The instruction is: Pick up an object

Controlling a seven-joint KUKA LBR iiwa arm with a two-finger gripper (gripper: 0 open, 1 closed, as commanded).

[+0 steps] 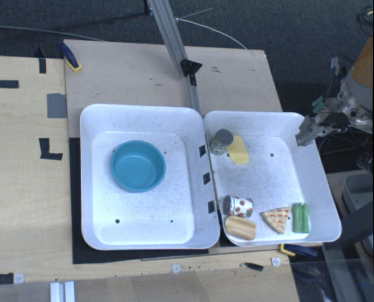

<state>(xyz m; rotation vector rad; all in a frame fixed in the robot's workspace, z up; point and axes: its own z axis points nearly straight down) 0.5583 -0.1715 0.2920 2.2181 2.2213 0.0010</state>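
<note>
Gripper at right bin rim | finger state: cannot tell | you: descend square over yellow piece, clear of the walls.

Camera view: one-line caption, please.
Gripper at right bin's far rim; blue bowl alone in left bin.

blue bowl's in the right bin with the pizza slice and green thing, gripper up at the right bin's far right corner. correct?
Not quite. The camera view shows the blue bowl in the left bin, by itself. The rest holds: the pizza slice and green thing lie in the right bin, and the gripper is at its far right corner.
</note>
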